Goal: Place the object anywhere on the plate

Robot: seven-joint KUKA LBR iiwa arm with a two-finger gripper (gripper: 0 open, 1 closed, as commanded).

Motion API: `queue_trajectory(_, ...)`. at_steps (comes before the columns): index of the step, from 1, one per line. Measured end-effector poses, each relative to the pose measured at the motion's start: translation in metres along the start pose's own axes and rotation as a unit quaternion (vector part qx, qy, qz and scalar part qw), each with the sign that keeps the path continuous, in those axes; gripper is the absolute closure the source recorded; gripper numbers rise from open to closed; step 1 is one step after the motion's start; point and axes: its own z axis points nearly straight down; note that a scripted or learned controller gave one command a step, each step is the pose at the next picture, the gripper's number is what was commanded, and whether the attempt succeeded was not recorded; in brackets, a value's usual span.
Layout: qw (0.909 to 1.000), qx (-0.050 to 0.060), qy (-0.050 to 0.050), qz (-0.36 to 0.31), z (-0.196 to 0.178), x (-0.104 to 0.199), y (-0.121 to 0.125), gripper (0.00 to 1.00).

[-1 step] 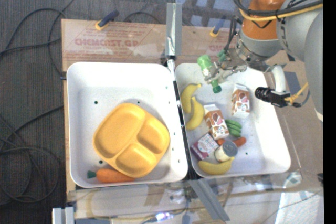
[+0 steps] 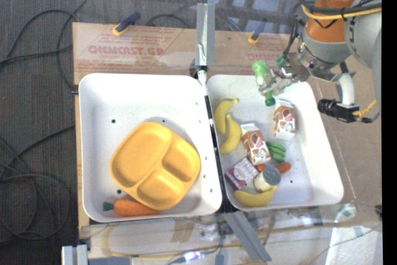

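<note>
Closed on a green bottle point(image 2: 263, 75), the gripper point(image 2: 277, 76), with the bottle pinched between the fingers and hanging tilted, dark cap pointing down. Held clear over the far left corner of the right bin point(image 2: 322, 152), above the other things and touching none of them, probably so as to pass freely over the wall between the two bins. Reaching in from the right, the arm point(image 2: 341, 3), with the wrist bent toward the bins.

In the left bin point(image 2: 93, 133), well apart from the bottle, a yellow plate point(image 2: 155, 164) with several compartments, lying flat but turned at an angle, near the front wall. Just beside its front edge, a carrot point(image 2: 131, 208). Below the bottle, in the right bin, two bananas point(image 2: 227, 127) along the left wall, a small carton point(image 2: 285, 120) and some more packets further to the front.

To judge from this: picking done, carrying not yet done. Next, probably a move to the left across the divider, then a lowering over the plate before release. Wide target, so any compartment good enough. Some risk from the tilted hold near one end of the bottle: possible slipping on the way, or rolling off the plate after release.
</note>
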Motion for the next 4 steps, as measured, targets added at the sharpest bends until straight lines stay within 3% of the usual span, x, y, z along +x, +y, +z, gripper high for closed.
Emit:
queue_trajectory(1, 0.9997, 0.001, -0.001, -0.026, 0.056, -0.02, 0.025, 1.0)
queue_trajectory(2, 0.9999, 0.001, 0.001, -0.013, 0.031, 0.104, -0.063, 1.0)
queue_trajectory(3, 0.9965, 0.001, 0.002, -0.083, 0.032, 0.166, -0.109, 1.0)
queue_trajectory(4, 0.971, 0.002, 0.002, -0.239, 0.08, 0.256, -0.108, 1.0)
